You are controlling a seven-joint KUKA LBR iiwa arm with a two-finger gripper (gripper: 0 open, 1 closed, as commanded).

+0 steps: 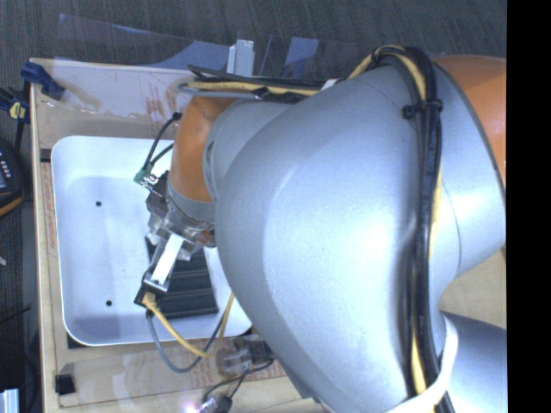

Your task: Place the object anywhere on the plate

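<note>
My gripper point(175, 241) hangs low over the right half of the left white bin point(86, 231), under the orange band of the wrist point(191, 140). The grey arm point(344, 231) is very close to the camera. It covers the right bin and the right side of the left bin, so whatever lies there is hidden. The bare white floor of the left bin shows to the left of the gripper.
A wooden bench frame point(95, 372) runs around the bin. A blue clamp point(39, 76) sits at the far left corner. Loose cables point(215, 364) lie on the wood at the near edge. Two small dark dots point(99, 203) mark the bin floor.
</note>
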